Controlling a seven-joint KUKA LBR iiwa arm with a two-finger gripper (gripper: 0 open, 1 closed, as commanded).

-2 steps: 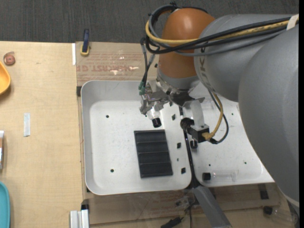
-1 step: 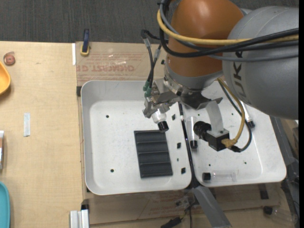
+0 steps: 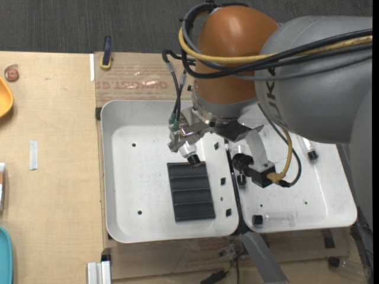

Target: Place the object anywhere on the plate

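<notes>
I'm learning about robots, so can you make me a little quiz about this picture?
1. True or false: the black ridged block is standing up on its end.
2. Which bin in the picture holds the block? A) the left bin B) the right bin C) neither
3. Fill in: the rounded band on the grey arm is coloured ____.

Key: 1 false, it lies flat; 2 A; 3 orange.
</notes>
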